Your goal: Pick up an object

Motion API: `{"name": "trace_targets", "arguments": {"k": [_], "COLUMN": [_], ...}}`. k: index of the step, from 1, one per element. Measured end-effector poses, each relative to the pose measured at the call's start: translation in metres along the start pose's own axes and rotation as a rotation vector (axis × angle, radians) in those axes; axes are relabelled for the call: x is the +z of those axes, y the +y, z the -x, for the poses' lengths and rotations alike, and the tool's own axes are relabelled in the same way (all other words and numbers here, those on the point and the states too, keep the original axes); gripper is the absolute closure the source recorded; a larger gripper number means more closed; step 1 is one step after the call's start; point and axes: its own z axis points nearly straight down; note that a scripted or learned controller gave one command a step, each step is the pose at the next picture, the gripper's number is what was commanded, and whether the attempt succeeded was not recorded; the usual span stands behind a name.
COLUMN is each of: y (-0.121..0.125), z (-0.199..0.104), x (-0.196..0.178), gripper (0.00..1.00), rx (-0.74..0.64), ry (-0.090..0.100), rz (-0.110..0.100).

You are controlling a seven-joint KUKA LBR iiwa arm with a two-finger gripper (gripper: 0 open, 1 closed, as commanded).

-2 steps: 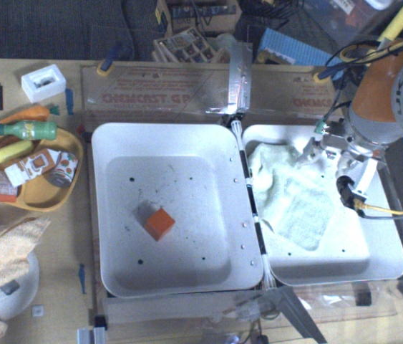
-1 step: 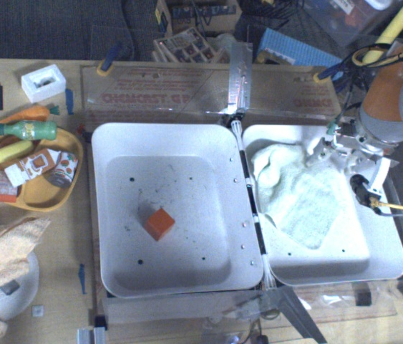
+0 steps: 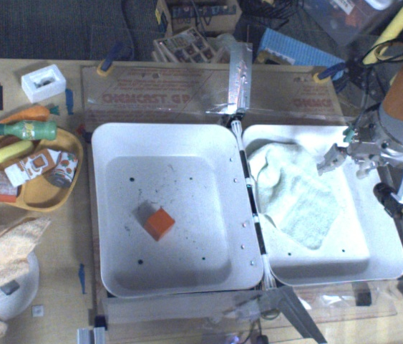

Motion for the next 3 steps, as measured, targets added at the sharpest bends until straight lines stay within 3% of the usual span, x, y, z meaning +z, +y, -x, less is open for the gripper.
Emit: {"name": "trace_targets", "arguments": {"k": [1, 2, 3], "y": [-0.037, -0.007, -0.008], "z": [-0.039, 0.021, 0.01], "x": [0.083, 0.084, 0.084], "gripper": [0.0, 0.0, 0.0], "rx": [0.036, 0.01, -0.153], "ry": [-0.001, -0.002, -0.003], "rz": [0.007, 0.009, 0.007]}}
